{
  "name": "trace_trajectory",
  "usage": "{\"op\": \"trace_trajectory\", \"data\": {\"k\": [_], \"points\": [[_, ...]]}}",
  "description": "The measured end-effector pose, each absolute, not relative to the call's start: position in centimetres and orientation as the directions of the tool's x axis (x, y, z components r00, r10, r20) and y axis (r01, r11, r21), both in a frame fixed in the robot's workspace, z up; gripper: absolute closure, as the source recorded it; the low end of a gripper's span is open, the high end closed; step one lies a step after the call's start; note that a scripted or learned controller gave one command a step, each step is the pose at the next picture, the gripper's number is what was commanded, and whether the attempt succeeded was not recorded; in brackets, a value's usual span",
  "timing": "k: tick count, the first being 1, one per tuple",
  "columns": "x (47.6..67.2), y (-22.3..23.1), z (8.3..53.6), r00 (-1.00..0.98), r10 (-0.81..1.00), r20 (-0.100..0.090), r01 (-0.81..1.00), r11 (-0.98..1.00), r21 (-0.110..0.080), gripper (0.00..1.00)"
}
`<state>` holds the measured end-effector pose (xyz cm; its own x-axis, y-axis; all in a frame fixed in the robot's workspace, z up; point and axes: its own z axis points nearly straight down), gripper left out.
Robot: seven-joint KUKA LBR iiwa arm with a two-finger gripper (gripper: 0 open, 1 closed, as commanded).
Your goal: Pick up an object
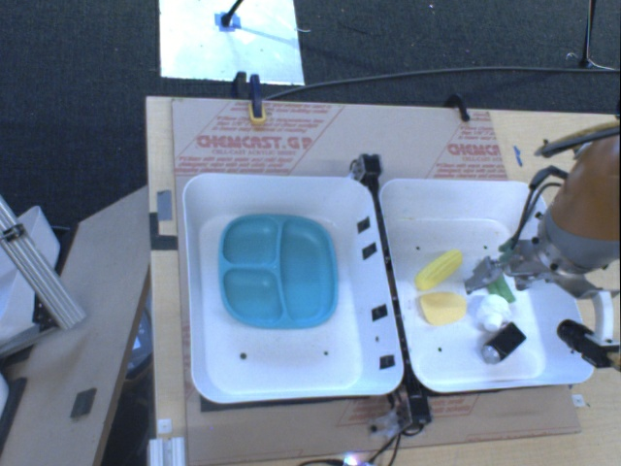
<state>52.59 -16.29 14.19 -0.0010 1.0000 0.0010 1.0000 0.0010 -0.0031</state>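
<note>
Black cylinder [504,342]: nearest the camera, just below my gripper [497,282], lying slantwise. White ball [491,310]: directly under my gripper, close. Yellow wedge [442,308]: left of the ball. Corn [439,269]: my target, left of my gripper, long axis slanting up-right toward it. Gripper spread: cannot tell. Blue plate [279,270]: far left bin [218,212].

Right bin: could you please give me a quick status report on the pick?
Claw low in right bin, over green item; grip unconfirmed. White piece, two yellow pieces, black item crowd close.
</note>
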Motion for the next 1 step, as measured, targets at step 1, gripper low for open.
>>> {"op": "trace_trajectory", "data": {"k": [1], "points": [[52.80,-16.24,9.35,-0.001,1.000,0.000,1.000,0.001,0.005,0.00]]}}
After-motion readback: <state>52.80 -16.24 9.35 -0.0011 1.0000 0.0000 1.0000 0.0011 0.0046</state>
